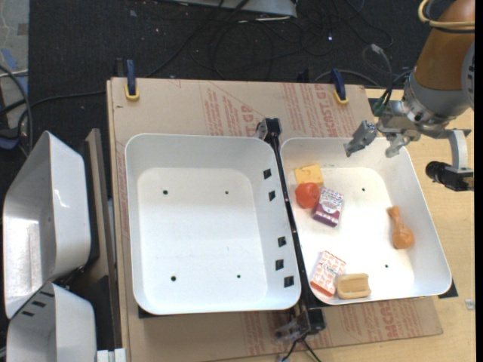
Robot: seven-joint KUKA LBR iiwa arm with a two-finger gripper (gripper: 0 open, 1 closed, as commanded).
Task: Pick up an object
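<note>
Camera view, near to far. Right bin (423, 202) holds all the candidates; left bin (204, 217) sits beside it, divider clips between.

Nearest: bread roll (353, 285) touching a red-white packet (327, 271), both at the front edge of the right bin, close to the rim. Roll looks like foam/plastic toy food, prob light, slightly squashy; grip across its short side. Packet looks thin, flat, light, likely hard to get fingers under, esp w/ the roll pressed against it.

Mid: orange drumstick-like toy (400, 228) lying alone nr the right wall, well apart from the rest. Prob rigid plastic, light, smooth so a bit slippery; best hold = across the narrow shaft, not the round end. Looks like the easiest pick, clear space both sides.

Further: purple carton (328, 207) touching a red tomato (307, 195), yellow cheese wedge (308, 175) just behind, touching the tomato. Tomato is round, likely to roll or squirt out. Carton has flat stiff sides, good for a pinch, but neighbours crowd it.

Far: gripper (375, 142) hovers over the back rim of the right bin, fingers apart, nothing between them. Not yet over any item; no contact.
</note>
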